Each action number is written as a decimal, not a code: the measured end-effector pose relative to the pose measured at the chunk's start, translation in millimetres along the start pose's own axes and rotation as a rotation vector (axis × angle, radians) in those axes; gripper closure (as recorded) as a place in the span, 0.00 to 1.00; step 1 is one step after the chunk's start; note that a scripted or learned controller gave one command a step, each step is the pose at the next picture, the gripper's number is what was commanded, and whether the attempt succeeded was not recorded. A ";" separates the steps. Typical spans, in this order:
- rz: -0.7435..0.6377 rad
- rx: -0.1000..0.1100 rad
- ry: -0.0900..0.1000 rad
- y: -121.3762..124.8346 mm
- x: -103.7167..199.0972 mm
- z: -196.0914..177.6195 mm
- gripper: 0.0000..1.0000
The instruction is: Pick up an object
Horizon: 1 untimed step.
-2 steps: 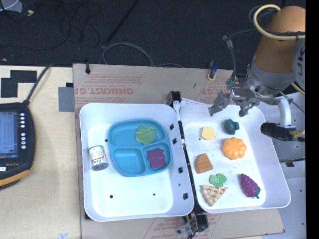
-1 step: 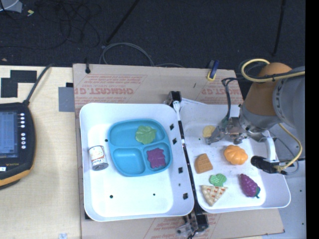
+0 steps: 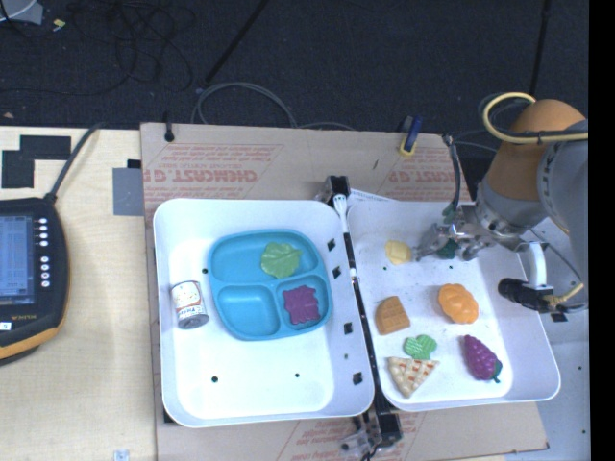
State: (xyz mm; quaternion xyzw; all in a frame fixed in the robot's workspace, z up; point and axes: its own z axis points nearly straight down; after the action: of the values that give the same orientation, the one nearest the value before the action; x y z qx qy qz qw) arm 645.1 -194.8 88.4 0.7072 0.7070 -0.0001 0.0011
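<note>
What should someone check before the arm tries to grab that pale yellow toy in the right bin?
1. Gripper close to the pale yellow toy food piece: ok, just to its right.
2. Finger state: cannot tell.
3. Toy held: not ok, it lies on the floor of the right white bin.
4. Room around the toy: ok, the brown bread-like piece and the orange toy lie apart from it.

Dark carpet [image 3: 288, 46] beyond pale wooden bench [image 3: 86, 373]
</note>
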 end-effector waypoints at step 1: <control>0.002 0.008 0.003 -61.2 -19.5 1.0 0.00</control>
State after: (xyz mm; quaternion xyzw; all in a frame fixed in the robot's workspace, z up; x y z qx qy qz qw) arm 583.9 -214.3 87.4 0.7079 0.7063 -0.0020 -0.0027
